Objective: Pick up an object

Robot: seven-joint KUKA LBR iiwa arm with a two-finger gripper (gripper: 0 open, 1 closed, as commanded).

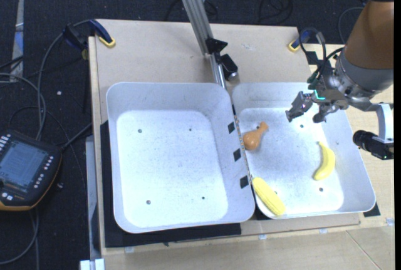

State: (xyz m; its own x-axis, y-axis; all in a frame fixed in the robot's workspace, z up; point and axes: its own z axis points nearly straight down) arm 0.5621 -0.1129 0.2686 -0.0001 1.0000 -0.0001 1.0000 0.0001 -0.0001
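Observation:
In the right bin (351, 200) lie three things. An orange-brown chicken drumstick toy (255, 136) rests near the bin's left wall. A yellow banana (324, 162) lies toward the right side. A yellow corn cob (269, 196) sits at the front left corner. My gripper (308, 108) hangs over the back of the right bin, up and to the right of the drumstick and behind the banana. Its two dark fingers are spread apart with nothing between them.
The left bin (125, 99) stands beside the right one, with black clips along the shared wall (237, 143). A slanted metal pole (194, 5) rises behind the bins. A teach pendant (22, 168) lies off the bench at the left.

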